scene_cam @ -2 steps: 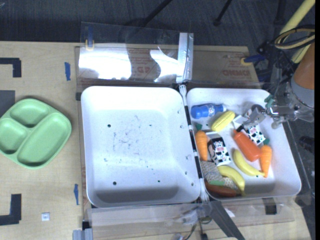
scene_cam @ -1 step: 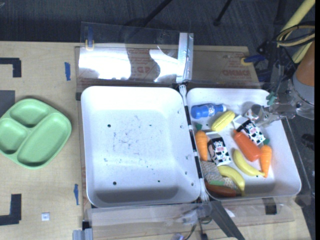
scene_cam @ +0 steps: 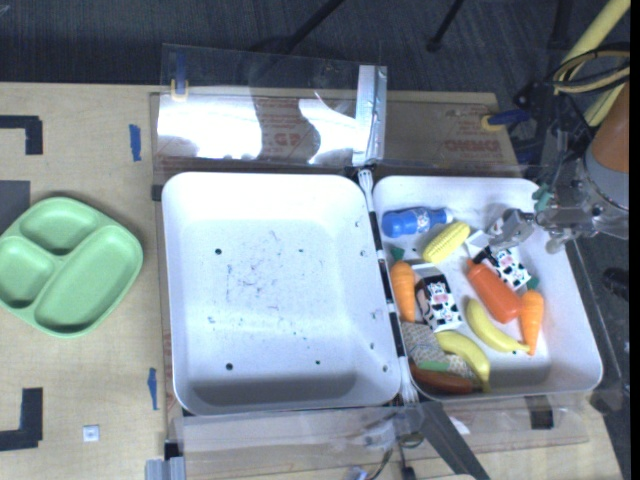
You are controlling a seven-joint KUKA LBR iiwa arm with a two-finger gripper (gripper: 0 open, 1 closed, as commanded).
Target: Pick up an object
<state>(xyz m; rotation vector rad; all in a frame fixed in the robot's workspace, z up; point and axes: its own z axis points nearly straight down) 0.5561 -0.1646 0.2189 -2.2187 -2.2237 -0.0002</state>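
Note:
The right white bin (scene_cam: 570,353) holds a crowded pile: a blue bottle (scene_cam: 415,220), a yellow corn cob (scene_cam: 445,240), an orange carrot (scene_cam: 403,290), a cow-patterned carton (scene_cam: 437,303), a second cow-patterned carton (scene_cam: 511,267), a fat orange piece (scene_cam: 493,290), another carrot (scene_cam: 531,316) and two bananas (scene_cam: 495,328) (scene_cam: 465,351). My gripper (scene_cam: 506,226) hangs over the bin's upper right part, just right of the corn cob and above the second carton. Nothing is visibly held in it.
The left white bin (scene_cam: 270,288) lies beside the right one, sharing a wall. A green divided plate (scene_cam: 68,264) rests on the bench at far left. A clear plastic sheet (scene_cam: 270,118) stands behind the bins. Yellow cables (scene_cam: 590,48) hang at upper right.

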